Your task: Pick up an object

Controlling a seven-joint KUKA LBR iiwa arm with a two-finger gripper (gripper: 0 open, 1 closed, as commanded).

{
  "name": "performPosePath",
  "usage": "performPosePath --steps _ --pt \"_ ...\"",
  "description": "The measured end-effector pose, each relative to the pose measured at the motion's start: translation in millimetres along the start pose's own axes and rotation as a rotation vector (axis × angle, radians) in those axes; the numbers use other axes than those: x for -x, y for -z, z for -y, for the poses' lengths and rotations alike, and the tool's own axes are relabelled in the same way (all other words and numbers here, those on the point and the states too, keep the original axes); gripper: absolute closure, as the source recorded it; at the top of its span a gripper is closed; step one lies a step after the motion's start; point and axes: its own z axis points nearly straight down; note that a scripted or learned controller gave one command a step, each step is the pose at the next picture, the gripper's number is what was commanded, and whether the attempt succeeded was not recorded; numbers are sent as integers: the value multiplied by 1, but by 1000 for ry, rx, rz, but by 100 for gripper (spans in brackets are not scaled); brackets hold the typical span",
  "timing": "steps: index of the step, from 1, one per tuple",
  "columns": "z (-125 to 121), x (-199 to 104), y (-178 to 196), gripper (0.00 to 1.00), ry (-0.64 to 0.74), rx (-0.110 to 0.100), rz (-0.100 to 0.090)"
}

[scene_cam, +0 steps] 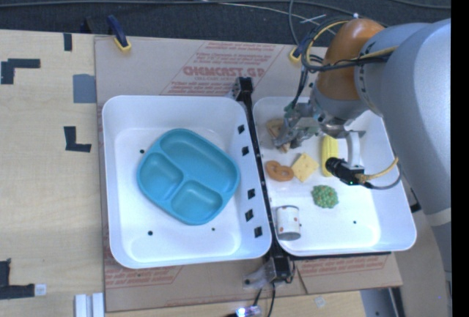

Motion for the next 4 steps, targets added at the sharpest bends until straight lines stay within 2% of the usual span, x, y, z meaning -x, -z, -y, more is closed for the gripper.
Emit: performPosePath --steps 2,3,4 --pt "-4 9 121 100 -2 2 -1" --pt "-5 9 152 100 -1 2 -2" --pt "18 -40 137 100 1 -4 -3"
